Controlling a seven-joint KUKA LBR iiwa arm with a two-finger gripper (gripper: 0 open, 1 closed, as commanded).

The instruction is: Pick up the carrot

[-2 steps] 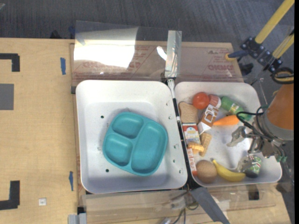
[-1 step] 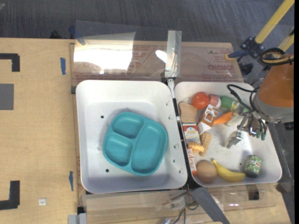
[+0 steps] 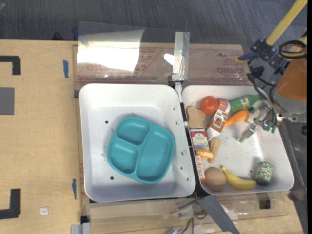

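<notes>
The arm (image 3: 295,84) comes in from the right edge, its orange band sitting high over the far right corner of the right bin (image 3: 285,152). Below the band the grey wrist bends down and to the left, so the gripper (image 3: 249,130) points slantwise into the bin, toward its middle. Its 2 fingers look slightly parted, the tips hanging over bare white floor with nothing between them.

The carrot (image 3: 237,117) lies just up and left of those tips, close but not touching them. It is orange, tilted, with its thicker end toward the right. It rests against a small red and white carton (image 3: 219,122), and a green bottle (image 3: 245,102) lies just behind it near the bin's back wall. A red tomato (image 3: 209,104) sits left of the bottle, beside a slice of bread (image 3: 196,117).

Nearer the front, a banana (image 3: 238,179) curves along the floor next to a brown potato (image 3: 215,177), and a small green can (image 3: 264,172) stands at the right front corner. A flat snack packet (image 3: 200,140) lies along the left wall.

The left bin (image 3: 92,106) holds a teal plate (image 3: 141,149) with 3 compartments, well apart from the gripper.
</notes>
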